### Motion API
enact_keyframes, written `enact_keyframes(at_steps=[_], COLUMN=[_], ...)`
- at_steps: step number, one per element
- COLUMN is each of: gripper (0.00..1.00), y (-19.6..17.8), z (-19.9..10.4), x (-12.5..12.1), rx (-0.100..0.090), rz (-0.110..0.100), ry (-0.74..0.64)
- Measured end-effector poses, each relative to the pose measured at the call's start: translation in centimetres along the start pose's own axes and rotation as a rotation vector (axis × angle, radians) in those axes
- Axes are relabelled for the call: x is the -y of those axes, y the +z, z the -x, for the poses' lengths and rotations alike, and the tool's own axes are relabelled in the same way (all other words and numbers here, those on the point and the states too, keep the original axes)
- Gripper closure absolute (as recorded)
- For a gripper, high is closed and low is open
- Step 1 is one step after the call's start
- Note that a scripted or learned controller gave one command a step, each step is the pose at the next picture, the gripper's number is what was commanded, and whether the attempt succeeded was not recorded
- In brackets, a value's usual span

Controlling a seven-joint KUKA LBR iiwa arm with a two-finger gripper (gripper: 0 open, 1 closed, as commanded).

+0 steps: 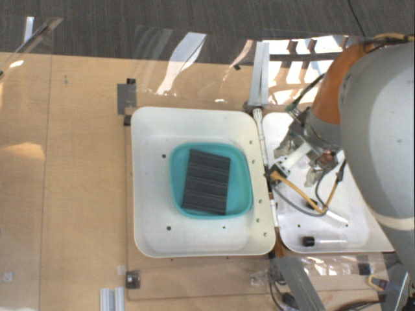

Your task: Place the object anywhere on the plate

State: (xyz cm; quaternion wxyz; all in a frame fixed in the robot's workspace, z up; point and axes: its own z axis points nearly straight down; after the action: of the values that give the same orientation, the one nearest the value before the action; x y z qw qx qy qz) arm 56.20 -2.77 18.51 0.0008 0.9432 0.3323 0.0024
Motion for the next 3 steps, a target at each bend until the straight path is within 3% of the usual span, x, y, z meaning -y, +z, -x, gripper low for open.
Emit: enact_keyframes(at_steps=[1, 2, 3], gripper=[0.00, 0.00, 0.00], y=[0.1, -17.1, -25.1], z=[1.8, 3.8, -5.4], x=[9.6, 6.7, 3.9], rx=[0.003, -0.005, -0.007], rz=[-0.004, 0.005, 0.007], ry=[0.129, 0.156, 0.139])
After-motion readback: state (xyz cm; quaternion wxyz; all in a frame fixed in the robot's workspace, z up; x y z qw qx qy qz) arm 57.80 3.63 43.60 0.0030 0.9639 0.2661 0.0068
